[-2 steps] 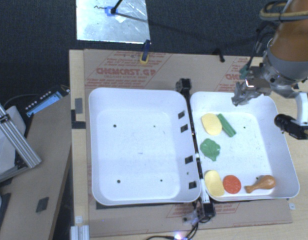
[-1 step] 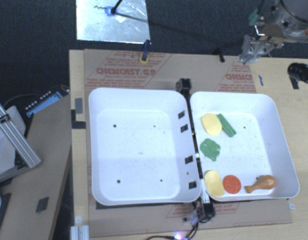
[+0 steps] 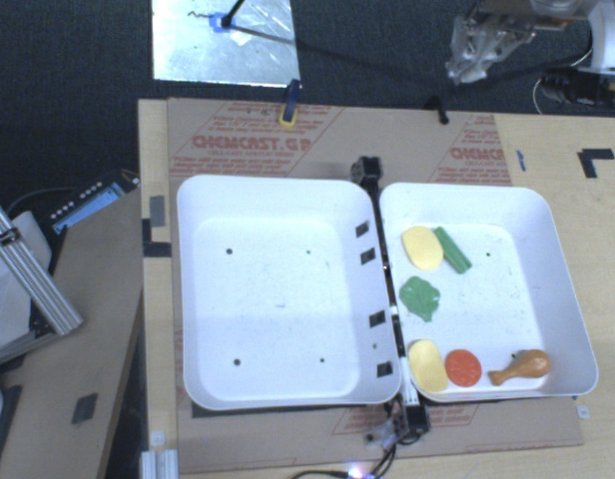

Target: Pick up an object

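Down at the near edge of the right bin lie three small things in a row: a pale yellow piece hard against the divider, a red disc just beside it, and a brown drumstick toward the near right corner. Further back in the same bin sits a leafy green piece, and behind that another yellow piece with a green stick touching its right side, lying at a slant. All six rest on the bin floor, none of them lifted.

The left bin sits alongside, the two joined by a row of black clips down the middle. Both stand on a brown board on the desk.

The arm comes in at the top right, well beyond the far rim of the right bin and high over the dark floor. Its pincer hangs downward and a little to the left, well apart from every object. It is pale and blurred from here, so I cannot tell how it is set; nothing is seen in it.
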Robot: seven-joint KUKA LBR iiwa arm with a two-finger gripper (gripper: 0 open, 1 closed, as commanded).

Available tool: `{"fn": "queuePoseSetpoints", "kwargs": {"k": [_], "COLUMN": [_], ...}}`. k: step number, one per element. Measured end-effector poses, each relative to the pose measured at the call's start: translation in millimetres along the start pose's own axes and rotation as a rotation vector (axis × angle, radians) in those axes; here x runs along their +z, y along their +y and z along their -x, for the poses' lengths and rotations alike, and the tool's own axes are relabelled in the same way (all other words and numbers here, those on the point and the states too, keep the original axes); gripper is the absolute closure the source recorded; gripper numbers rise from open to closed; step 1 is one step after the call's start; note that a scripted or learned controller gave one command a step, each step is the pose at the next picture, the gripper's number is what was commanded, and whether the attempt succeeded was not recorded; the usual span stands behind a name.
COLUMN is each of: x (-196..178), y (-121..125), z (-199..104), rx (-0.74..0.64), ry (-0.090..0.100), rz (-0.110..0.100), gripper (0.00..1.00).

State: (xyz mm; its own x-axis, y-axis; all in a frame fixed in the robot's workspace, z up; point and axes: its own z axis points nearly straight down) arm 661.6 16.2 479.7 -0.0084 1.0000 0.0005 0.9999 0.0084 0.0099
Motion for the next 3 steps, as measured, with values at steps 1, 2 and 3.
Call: {"fn": "queuePoseSetpoints", "kwargs": {"k": [1, 2, 3], "x": [-59.2, -57.7, -54.9], "y": [8.1, -91.9, -31.6], "z": [-56.2, -52.3, 27.4], "rx": [-0.001, 0.002, 0.014], "ry": [0.001, 0.002, -0.003], "rz": [-0.001, -0.009, -0.006], "gripper": [1.00, 1.00, 1.00]}}
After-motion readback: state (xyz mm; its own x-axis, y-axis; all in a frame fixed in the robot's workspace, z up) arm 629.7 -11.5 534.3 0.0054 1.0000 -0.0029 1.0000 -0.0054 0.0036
